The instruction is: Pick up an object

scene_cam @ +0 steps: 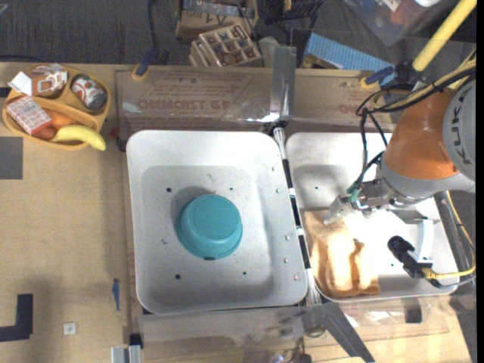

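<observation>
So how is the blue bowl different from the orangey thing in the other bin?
The teal round plastic bowl sits upside down in the left white bin; the orange-tan soft floppy thing lies flat in the right white bin. The bowl is one solid colour and round; the soft thing is blotchy and shapeless. The bowl stands alone mid-bin; the soft thing lies near the front left corner, below the end effector. Both rest on a bin floor.

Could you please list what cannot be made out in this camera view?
- Claw: blurred, so open or shut is unclear.
- Pale orange cloth-like object in the right white bin: blurred and washed out, identity unclear.
- Upturned teal plastic bowl in the left white bin: hides whatever lies beneath it.
</observation>
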